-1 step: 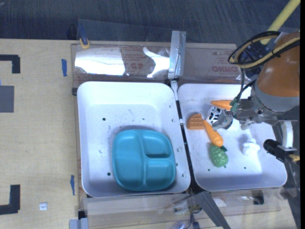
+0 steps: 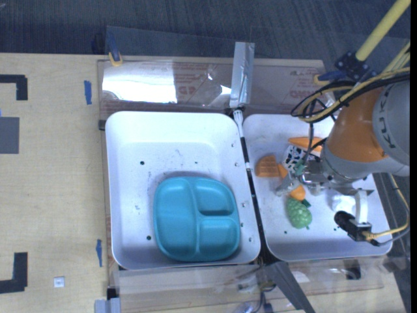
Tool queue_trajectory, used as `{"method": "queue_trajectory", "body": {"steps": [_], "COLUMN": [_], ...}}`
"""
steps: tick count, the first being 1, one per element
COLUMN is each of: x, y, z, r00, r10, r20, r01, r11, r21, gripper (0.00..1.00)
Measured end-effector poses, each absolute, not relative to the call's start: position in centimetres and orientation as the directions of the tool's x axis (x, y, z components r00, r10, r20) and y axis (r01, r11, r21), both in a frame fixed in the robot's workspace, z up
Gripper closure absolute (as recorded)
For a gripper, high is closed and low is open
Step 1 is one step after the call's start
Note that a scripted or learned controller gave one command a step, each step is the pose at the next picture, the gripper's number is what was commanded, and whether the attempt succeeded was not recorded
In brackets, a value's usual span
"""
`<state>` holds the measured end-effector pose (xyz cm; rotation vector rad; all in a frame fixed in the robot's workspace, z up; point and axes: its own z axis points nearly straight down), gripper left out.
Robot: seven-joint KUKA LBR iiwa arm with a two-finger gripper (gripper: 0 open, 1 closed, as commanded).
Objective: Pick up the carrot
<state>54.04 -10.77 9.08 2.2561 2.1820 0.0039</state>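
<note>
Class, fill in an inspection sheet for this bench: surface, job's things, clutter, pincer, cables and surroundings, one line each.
Surface: two white bins side by side, left bin, right bin.
Job's things: carrot in the right bin, partly behind the arm.
Clutter: blue divided plate in the left bin; green toy, tan waffle-like piece and a small orange piece in the right bin.
Pincer: pincer low over the right bin; finger state unclear.
Cables: black and yellow cables loop above the orange band.
Surroundings: wooden bench, blue tape marks.
</note>
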Motion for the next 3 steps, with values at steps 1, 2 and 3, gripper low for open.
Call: {"method": "queue_trajectory", "body": {"steps": [1, 2, 3], "x": [54.0, 50.9, 58.6], "y": [-10.7, -20.8, -17.8], "z": [10.0, 23.1, 24.3], "r00": [0.034, -0.189, -0.238], "r10": [0.999, 0.982, 0.971], "r20": [0.0, -0.006, -0.001], "r01": [0.999, 0.982, 0.971], "r11": [-0.034, 0.189, 0.238], "r21": [0.002, 0.006, 0.003], "gripper": [1.0, 1.0, 1.0]}}
